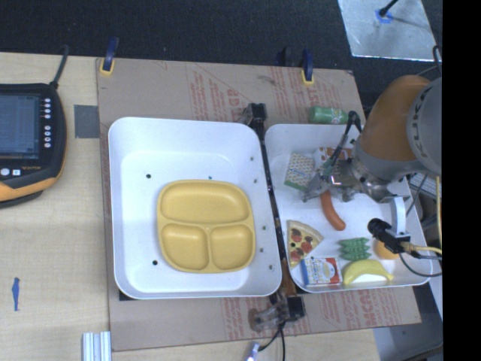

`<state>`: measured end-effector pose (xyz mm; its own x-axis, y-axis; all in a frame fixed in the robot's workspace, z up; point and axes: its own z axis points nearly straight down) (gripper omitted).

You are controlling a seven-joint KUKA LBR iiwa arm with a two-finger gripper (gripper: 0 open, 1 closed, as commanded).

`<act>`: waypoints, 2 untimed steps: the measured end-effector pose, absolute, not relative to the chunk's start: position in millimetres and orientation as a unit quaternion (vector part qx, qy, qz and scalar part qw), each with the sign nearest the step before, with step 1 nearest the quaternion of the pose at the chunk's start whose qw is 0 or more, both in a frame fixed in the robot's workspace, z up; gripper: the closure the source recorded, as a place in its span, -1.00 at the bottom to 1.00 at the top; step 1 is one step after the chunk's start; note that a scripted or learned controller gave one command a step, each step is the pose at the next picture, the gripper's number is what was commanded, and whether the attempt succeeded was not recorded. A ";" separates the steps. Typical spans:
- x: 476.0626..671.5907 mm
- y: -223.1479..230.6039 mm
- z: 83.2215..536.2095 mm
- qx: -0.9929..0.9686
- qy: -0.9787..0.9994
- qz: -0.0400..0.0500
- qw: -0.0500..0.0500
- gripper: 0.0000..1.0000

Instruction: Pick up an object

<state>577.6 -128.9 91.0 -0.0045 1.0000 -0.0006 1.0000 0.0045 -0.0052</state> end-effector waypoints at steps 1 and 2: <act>578.0 -130.2 101.8 -0.704 -0.710 0.003 0.001 1.00; 613.8 -48.1 199.0 -0.705 -0.709 0.000 0.000 1.00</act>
